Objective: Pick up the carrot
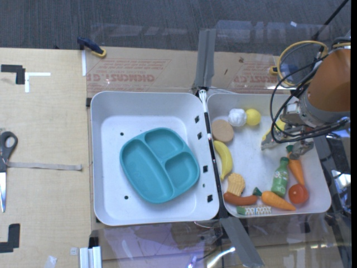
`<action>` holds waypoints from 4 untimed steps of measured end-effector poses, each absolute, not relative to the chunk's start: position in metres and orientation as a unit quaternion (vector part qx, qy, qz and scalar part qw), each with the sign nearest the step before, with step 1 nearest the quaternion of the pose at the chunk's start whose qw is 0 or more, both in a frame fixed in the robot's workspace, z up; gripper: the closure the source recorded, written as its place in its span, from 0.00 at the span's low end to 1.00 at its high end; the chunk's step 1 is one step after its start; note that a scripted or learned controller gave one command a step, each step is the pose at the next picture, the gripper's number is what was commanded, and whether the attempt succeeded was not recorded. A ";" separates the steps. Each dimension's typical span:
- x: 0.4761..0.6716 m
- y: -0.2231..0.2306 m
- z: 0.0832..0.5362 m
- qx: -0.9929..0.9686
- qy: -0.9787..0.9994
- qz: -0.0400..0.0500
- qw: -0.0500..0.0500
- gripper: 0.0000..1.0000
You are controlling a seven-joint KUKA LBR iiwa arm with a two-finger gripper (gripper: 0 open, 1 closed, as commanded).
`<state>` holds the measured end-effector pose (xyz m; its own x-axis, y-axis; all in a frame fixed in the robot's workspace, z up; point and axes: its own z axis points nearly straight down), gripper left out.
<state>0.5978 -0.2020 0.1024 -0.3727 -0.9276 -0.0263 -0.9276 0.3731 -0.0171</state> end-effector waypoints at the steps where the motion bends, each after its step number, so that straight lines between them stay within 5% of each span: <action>1: 0.580 -0.211 0.105 -0.635 0.772 -0.007 0.013 0.00; 2: 0.582 -0.214 0.117 -0.634 0.773 -0.011 0.014 1.00; 3: 0.582 -0.213 0.117 -0.634 0.773 -0.011 0.014 0.00; 4: 0.578 -0.211 0.095 -0.705 0.709 0.001 0.007 0.00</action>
<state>0.5782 -0.2112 0.0947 -0.0049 -0.9999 -0.0122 -0.9999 0.0050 -0.0089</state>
